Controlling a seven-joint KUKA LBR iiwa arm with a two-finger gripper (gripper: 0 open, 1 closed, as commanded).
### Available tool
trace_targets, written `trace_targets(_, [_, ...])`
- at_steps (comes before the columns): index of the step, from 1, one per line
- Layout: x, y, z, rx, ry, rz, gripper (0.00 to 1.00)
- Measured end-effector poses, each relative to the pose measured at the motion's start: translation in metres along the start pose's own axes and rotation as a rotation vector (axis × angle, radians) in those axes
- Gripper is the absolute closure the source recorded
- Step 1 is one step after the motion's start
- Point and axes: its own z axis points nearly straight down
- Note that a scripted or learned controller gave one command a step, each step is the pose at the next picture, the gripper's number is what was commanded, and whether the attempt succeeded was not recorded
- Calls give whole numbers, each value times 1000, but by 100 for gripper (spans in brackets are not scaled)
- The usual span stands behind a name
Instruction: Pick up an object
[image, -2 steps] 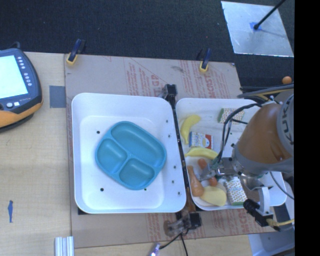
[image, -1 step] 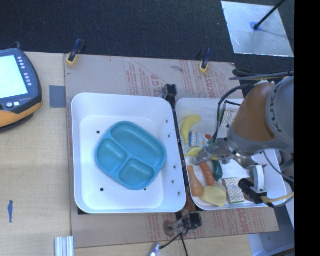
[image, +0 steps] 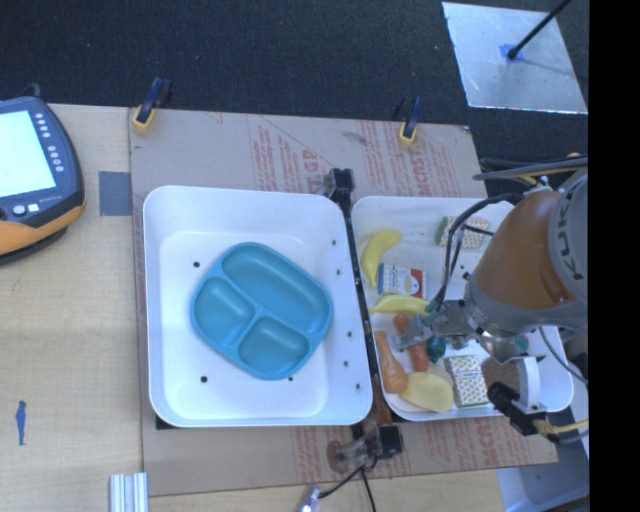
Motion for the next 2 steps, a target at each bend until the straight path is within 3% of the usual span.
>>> trace_targets(1, [-1, 0, -10, 2, -1, -5, 100])
trace_targets(2, [79, -20, -128, -3, 1, 2, 100])
